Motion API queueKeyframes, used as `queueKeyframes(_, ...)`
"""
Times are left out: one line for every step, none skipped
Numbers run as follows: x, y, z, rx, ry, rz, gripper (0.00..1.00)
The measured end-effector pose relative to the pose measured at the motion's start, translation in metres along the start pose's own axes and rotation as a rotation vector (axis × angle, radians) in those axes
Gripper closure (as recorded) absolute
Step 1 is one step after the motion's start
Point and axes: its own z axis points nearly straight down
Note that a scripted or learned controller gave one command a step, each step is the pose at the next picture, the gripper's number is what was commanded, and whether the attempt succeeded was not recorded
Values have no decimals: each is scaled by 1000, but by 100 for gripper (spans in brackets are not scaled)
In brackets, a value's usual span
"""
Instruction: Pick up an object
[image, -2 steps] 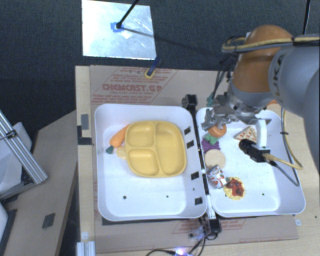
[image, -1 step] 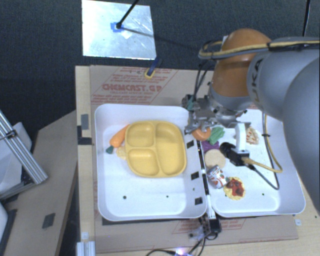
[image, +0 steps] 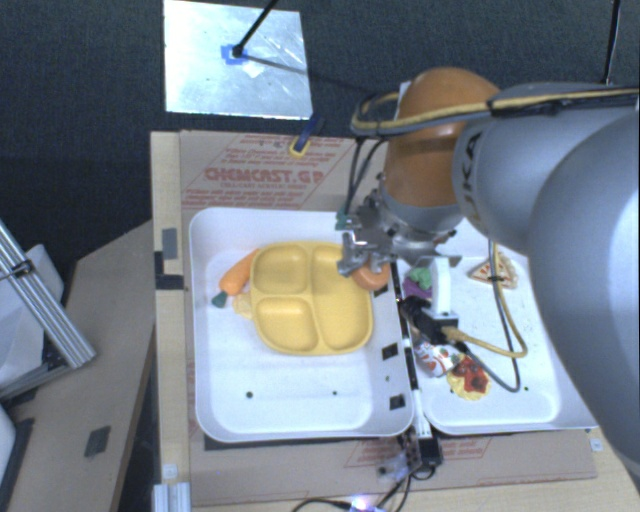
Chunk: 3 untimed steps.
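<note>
My grey arm with its orange band (image: 440, 110) fills the upper right of the frame, and my gripper (image: 358, 255) hangs at the centre, over the right end of the left shallow white bin (image: 290, 405). Whether it is wide or narrow, I cannot tell; the metal parts there blur together.

Just below and right of my gripper lies a small orange-red rounded object (image: 373, 279), touching the right edge of a yellow plastic tray with 3 compartments (image: 305, 300) that sits in the middle of the left bin. At the tray's left edge a plastic orange carrot with a green tip (image: 234, 276) lies tilted, its green end toward the lower left.

The right shallow white bin (image: 530, 405) holds a green and purple toy piece (image: 420, 280) near its left wall, a flat pizza-slice shape (image: 495, 270) toward the upper right, and a small red and yellow object (image: 468, 378) lower down. A yellow cable (image: 500, 345) loops across that bin.

Both bins rest on a brown cardboard sheet with red print (image: 265, 172) on the tabletop (image: 110, 330). A shiny square metal plate (image: 238, 60) sits at the upper left of the frame.
</note>
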Motion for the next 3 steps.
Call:
queueKeyframes(4,6,-4,-2,-1,3,100)
queueKeyframes(-6,9,-3,-2,-2,9,100)
queueKeyframes(-1,-7,-15,-1,-1,5,100)
